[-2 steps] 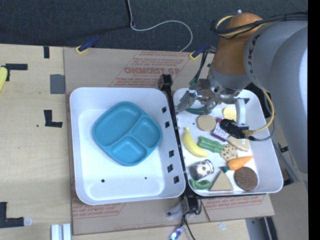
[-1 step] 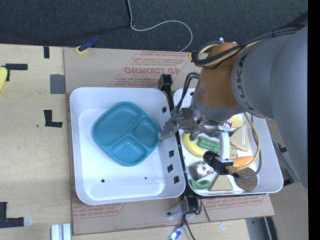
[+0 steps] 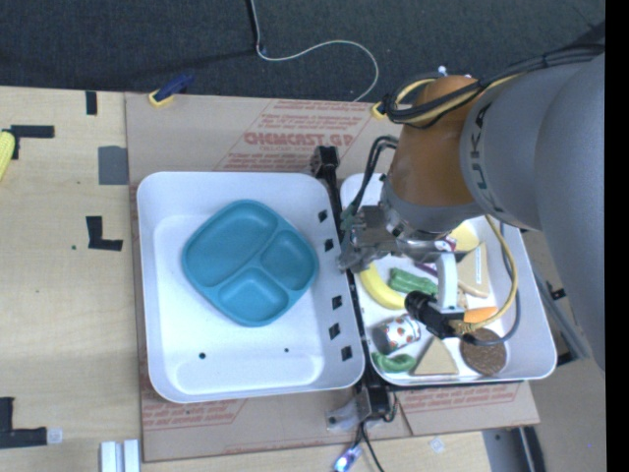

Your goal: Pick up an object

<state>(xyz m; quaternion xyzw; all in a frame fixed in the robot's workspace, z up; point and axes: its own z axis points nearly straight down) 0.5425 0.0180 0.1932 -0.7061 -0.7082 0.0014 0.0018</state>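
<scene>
The arm (image 3: 511, 155) covers much of the right bin (image 3: 545, 347), so the far part of that bin and whatever lies there is hidden. The gripper (image 3: 369, 249) sits under the wrist among dark cables, and its fingers cannot be made out. The banana (image 3: 378, 288) is partly covered at its far end. A green piece (image 3: 413, 283) and a brown round thing (image 3: 485, 354) are partly hidden by a cable and fittings. The small red-and-white object (image 3: 398, 334) is too blurred to identify. The arm's upper part is cut off at the right edge.
</scene>
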